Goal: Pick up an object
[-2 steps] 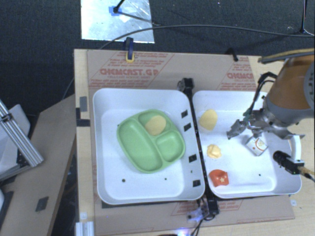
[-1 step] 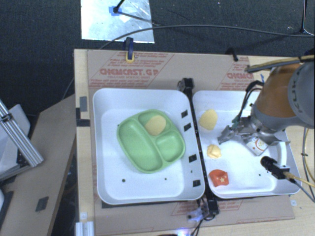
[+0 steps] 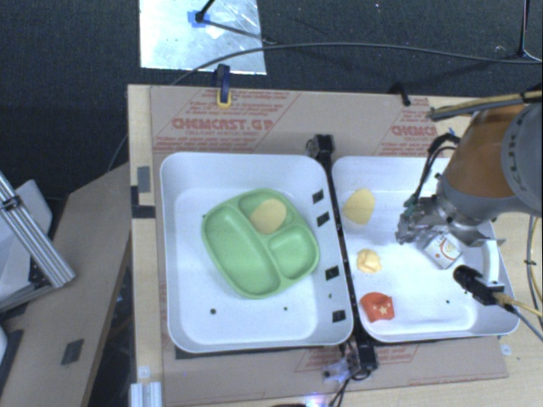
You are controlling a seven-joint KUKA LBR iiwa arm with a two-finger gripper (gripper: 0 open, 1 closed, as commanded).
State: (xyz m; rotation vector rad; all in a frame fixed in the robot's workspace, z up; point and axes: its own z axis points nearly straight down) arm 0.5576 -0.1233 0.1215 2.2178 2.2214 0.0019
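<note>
The right bin holds a pale yellow lump at its upper left, a smaller yellow piece below it and a red piece near the front wall. My gripper hangs low over the middle of this bin, to the right of the two yellow pieces and apart from them. A small white item with an orange mark sits right under the wrist. Whether it is a loose object or held, I cannot tell.
The left bin carries a green divided plate with a tan-yellow lump in its top compartment. A black divider with clips runs between the bins. A black fitting juts from the wrist over the right bin's front right.
</note>
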